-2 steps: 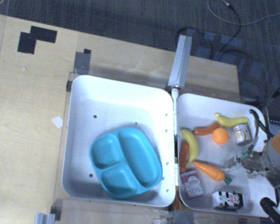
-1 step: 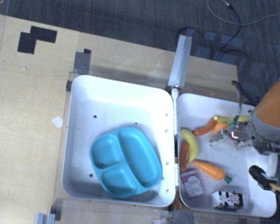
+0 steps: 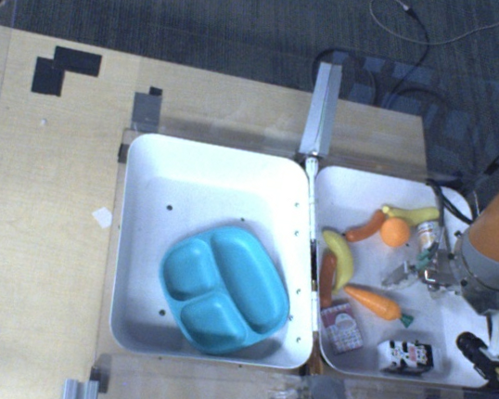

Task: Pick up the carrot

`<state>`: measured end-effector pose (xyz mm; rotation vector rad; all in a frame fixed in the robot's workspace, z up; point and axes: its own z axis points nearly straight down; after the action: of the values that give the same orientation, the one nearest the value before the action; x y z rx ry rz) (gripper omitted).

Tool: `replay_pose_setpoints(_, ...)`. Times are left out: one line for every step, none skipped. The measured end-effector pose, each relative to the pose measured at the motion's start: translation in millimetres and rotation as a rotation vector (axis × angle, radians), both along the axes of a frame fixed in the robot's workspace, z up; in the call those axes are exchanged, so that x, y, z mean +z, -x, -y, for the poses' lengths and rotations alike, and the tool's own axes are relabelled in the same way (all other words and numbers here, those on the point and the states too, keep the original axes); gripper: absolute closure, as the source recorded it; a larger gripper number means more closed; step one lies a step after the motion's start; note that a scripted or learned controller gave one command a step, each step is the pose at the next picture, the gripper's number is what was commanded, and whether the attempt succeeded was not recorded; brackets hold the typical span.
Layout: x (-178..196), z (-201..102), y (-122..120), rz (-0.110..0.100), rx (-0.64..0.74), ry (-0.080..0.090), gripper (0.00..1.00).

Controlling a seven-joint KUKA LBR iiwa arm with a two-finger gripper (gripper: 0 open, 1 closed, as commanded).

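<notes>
The carrot (image 3: 372, 303), orange with a green stub at its right end, lies flat in the right bin (image 3: 474, 206), near the middle. My gripper (image 3: 410, 270) hangs just above and to the right of it, reaching in from the right under the orange wrist band. It stands open with nothing between its fingers and is apart from the carrot.
Around the carrot lie a banana (image 3: 340, 258), a brown sausage (image 3: 326, 277), an orange ball (image 3: 395, 232), a second orange vegetable (image 3: 363, 229), a small can (image 3: 425, 236), a pink packet (image 3: 340, 328) and a black-and-white box (image 3: 409, 356). The left bin (image 3: 147, 225) holds a blue divided plate (image 3: 224, 288).
</notes>
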<state>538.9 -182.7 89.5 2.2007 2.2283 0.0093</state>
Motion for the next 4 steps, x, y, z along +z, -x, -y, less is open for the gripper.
replay_pose_setpoints(0.3, -8.3, -24.7, 0.001, 0.222, 0.004, 0.00)
replay_pose_setpoints(-4.0, -9.8, -124.4, -0.036, 0.178, -0.007, 0.00)
replay_pose_setpoints(6.3, -8.8, -123.6, -0.041, 0.183, -0.003, 1.00)
replay_pose_setpoints(116.9, -49.6, -132.1, -0.001, 0.135, 0.001, 1.00)
